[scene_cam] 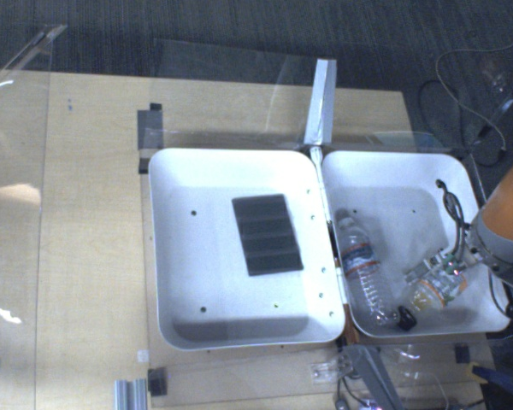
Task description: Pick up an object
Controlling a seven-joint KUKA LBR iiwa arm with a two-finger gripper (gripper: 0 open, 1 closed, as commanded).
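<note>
Camera view looks down at a slant on a pale wooden surface [68, 254] carrying two shallow white bins side by side. Toward the left, the left bin [179, 314] holds a dark ribbed rectangular pad [267, 234] lying flat near its middle, turned slightly off square with the bin walls. Just right of the wall shared by the two bins, inside the right bin [393, 173], a clear plastic water bottle [362, 267] lies on its side along the bin's left wall, with its black cap [405, 319] pointing toward the near edge. Farther right, the gripper [436, 272] sits low in the bin's near right part, over a small clear item with a yellowish tint [429, 295] resting on the bin floor; whether the gripper is spread or closed on that item cannot be told from this angle. At the right edge, the arm's orange band [506, 212] shows above the grey wrist
</note>
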